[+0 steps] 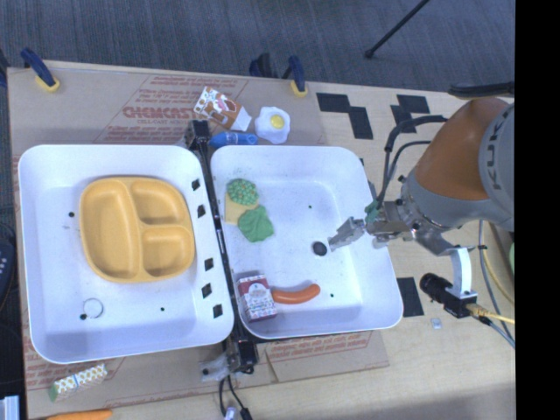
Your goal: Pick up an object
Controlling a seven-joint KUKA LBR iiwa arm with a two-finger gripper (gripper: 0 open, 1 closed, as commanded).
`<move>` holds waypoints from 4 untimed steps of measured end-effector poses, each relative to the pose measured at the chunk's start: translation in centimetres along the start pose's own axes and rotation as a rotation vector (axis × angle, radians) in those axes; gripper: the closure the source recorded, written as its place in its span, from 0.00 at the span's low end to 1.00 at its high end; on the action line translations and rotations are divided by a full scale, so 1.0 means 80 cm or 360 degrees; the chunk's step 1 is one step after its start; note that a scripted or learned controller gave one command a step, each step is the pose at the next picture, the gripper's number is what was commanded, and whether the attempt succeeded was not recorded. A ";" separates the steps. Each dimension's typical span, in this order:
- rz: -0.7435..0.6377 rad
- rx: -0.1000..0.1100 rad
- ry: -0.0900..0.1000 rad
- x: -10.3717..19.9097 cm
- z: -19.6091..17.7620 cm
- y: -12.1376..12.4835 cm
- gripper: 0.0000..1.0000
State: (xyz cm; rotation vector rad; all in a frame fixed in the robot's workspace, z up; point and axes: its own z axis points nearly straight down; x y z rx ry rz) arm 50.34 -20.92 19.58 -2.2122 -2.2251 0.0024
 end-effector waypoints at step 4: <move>-0.0903 -0.0006 -0.0009 0.131 0.129 -0.031 0.00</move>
